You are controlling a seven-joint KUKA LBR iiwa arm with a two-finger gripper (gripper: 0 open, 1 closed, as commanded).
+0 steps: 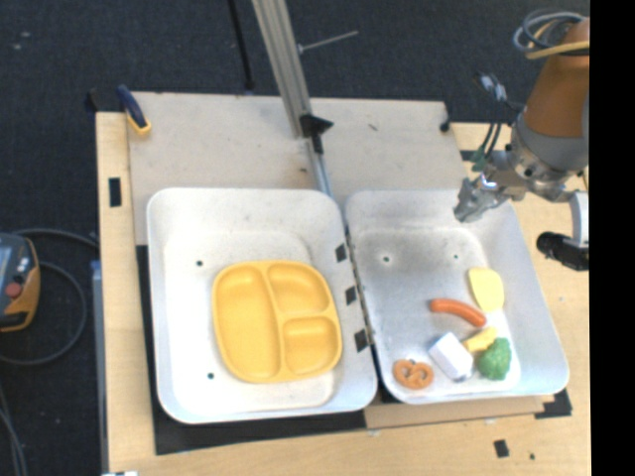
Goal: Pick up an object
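- The claw (pixel 476 198) hangs over the back edge of the right bin (pixel 417 266), at about one o'clock in the camera view; whether it is open or closed I cannot tell at this size, and nothing is visibly gripped.
- The candidates for picking cluster at the bin's five o'clock corner: a yellow piece (pixel 486 288), an orange sausage-shaped toy (pixel 457 310), a white block (pixel 449 355), a green broccoli-like toy (pixel 495 358) and a small pretzel-like ring (pixel 413 373).
- They probably gathered there because the bin floor slopes toward the wall; the white block and the green toy lie touching or nearly so, close to the rim.
- The yellow piece and the sausage toy sit nearest the claw with bare floor on their ten o'clock side, so they look the easiest approach.
- The left bin (pixel 179 266) carries a yellow divided tray (pixel 276 317), well apart from the arm.
- The bin's middle and nine o'clock side give open room for descent; the near rim and the crowding are the likely hazards.
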